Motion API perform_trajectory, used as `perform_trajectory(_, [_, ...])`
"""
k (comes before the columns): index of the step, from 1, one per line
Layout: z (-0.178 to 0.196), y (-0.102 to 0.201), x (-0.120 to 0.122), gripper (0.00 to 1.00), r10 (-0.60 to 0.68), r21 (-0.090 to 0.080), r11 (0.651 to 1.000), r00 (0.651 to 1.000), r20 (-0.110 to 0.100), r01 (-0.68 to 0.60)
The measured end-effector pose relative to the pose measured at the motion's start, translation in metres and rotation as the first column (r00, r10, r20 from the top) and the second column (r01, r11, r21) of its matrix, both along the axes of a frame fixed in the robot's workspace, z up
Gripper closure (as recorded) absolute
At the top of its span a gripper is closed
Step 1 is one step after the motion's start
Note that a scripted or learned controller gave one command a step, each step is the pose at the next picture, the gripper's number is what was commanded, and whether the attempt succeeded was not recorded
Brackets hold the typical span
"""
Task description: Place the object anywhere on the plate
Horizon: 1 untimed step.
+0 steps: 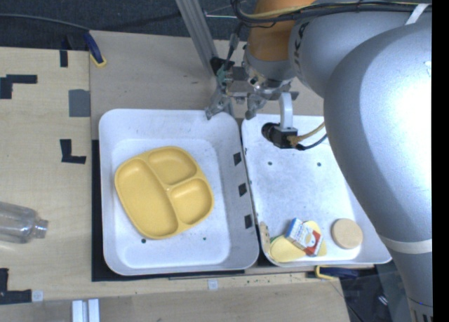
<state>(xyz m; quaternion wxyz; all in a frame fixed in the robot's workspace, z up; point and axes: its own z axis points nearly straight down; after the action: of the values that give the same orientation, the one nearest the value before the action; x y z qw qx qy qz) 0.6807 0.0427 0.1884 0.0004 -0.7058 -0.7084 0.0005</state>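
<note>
1 grey arm (365, 89) is seen reaching in from the right. 2 white bins are counted: the left bin (119, 243) bears 1 yellow plate (163, 191), 3 compartments. The gripper (236, 109) hangs at the far edge between the bins; the jaws look slightly parted, nothing seen between them. In the right bin (302, 180), 3 objects (309, 238) lie at the near edge, well apart from the jaws, toward the camera.

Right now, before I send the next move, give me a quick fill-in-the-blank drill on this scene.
1. The yellow three-compartment plate lies in the ____ white bin.
2. The round tan disc sits near the right white bin's ____ edge.
3. The gripper hangs over the bins' ____ edge.

Missing: left; near; far
</note>
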Motion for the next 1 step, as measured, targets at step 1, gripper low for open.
perform_trajectory(1, [0.0001, -0.0559, -0.0001, 0.00, -0.007, -0.003, 1.000, 1.000, -0.001, 0.007])
